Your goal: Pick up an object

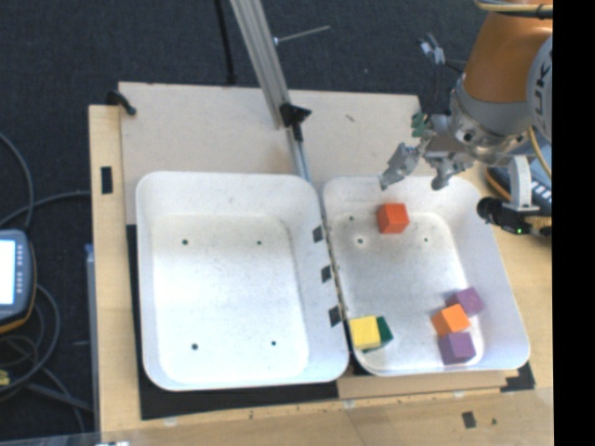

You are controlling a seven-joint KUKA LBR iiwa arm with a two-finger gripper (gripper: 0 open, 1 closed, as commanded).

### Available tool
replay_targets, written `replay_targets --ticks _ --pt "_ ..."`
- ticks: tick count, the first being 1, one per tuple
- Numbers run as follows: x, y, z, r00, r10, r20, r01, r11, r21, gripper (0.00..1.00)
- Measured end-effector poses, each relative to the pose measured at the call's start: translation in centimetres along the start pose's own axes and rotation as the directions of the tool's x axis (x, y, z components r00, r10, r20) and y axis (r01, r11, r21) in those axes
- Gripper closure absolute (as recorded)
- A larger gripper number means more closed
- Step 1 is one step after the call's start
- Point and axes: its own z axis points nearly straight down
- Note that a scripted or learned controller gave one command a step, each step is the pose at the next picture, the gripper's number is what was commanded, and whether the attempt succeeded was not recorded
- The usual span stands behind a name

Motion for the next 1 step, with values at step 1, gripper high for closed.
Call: replay_targets --ticks 1 --pt "-4.91 2.98 10.96 1.0 0.004 0.003 -0.005 1.0 0.007 0.0"
